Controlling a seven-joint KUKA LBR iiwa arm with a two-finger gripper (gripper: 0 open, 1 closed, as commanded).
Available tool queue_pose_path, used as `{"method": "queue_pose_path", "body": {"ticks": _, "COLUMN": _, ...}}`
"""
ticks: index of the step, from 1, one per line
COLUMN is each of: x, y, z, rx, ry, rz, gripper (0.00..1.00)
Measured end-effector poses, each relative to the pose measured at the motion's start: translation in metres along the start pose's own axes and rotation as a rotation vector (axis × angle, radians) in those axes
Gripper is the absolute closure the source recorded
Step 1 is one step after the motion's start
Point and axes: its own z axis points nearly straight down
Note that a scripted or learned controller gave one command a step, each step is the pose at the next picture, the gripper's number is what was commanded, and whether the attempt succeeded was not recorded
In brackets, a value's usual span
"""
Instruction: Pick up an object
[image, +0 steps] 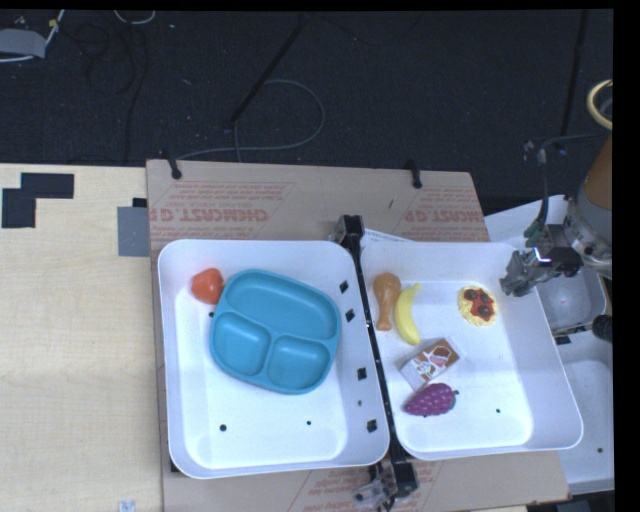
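In the left bin (190, 440), a tomato (207, 285) sits beside a blue tray (273, 330). The right bin (545, 420) holds a drumstick (386, 298), banana (407, 313), carton (430, 362), grapes (431, 400) and tart (477, 305). The hand (520, 272) hovers at the right rim; whether it's spread, I cannot tell. It looks like the approach step; next it must descend over one item, likely the tart.

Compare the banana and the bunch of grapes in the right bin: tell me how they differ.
The banana is yellow, long and curved; the grapes are purple and form a squat, bumpy cluster. The banana lies in the upper part of the right bin, close beside the drumstick; the grapes lie near the bin's lower edge, just below the small carton. Both are toy foods lying flat, away from the gripper.
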Motion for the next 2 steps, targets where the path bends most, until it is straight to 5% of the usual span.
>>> {"method": "queue_pose_path", "body": {"ticks": 2, "x": 0.107, "y": -0.024, "z": -0.004, "rx": 0.008, "ry": 0.004, "rz": -0.002, "gripper": 1.00}}
